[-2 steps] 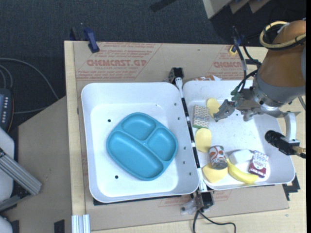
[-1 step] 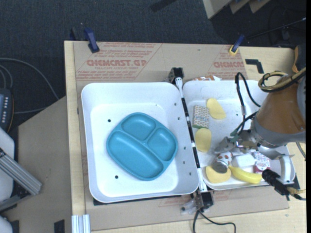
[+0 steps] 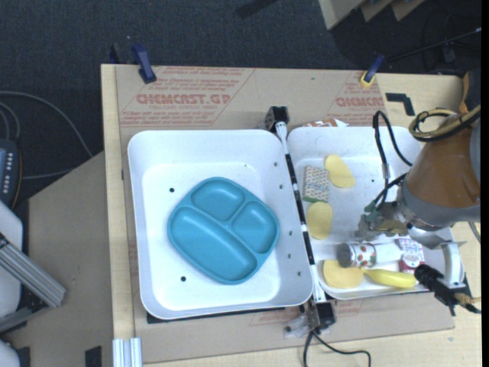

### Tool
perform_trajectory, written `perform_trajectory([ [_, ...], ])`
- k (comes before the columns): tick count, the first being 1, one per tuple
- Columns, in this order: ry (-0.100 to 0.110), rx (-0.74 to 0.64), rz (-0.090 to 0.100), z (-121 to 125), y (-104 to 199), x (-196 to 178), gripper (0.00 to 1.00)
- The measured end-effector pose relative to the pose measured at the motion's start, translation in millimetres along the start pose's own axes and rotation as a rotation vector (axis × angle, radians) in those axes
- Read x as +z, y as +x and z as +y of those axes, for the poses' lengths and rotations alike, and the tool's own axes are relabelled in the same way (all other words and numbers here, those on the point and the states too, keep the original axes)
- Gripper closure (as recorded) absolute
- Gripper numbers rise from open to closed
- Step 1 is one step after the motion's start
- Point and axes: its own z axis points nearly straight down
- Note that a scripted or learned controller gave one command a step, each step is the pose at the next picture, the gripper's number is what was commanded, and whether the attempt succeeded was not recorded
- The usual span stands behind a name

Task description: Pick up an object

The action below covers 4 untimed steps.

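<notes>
**Arm low over the right bin, gripper among the small objects**

The grey arm with its orange band reaches in from the right and bends down over the right bin. Its gripper sits low near the bin's middle, just above a small can lying on its side; whether it is open or closed cannot be told from this angle, and nothing is visibly held. Black cables loop from the wrist up toward the bin's far edge.

The bin's contents crowd its left and near sides. A yellow banana lies along the near edge beside a red-and-white packet. A yellow piece sits in the near left corner, another against the left wall, and a third further back, next to a patterned packet. The far right part of the bin floor is bare.

The left bin holds a blue divided plate at its centre, with open white floor all around it.

Both bins rest on a cardboard-covered bench, clamped at its far edge, above dark carpet.
</notes>
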Motion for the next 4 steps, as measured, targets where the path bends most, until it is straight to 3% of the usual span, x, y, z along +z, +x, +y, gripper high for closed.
perform_trajectory([
  [1,0.000,0.000,0.000,0,0,0,0.00],
  [2,0.003,-0.002,0.002,-10,34,29,0.00],
  [3,-0.005,-0.001,0.000,-7,33,17,1.00],
  [4,-0.005,-0.001,0.000,-7,33,17,0.00],
])
